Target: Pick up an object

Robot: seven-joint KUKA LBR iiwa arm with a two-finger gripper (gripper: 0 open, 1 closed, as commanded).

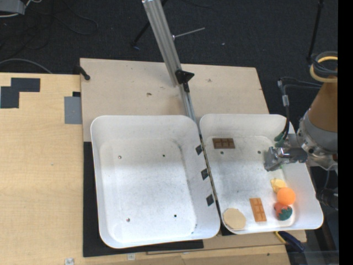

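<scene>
Claw (274, 158) over right bin (242, 127) (fingers indistinct), arm cut off

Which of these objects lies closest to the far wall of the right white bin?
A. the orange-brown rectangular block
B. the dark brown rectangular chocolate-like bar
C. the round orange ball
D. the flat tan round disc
B. The dark brown rectangular chocolate-like bar lies near the far wall of the right white bin, while the round orange ball, the flat tan round disc and the orange-brown rectangular block sit near its front edge.
</scene>
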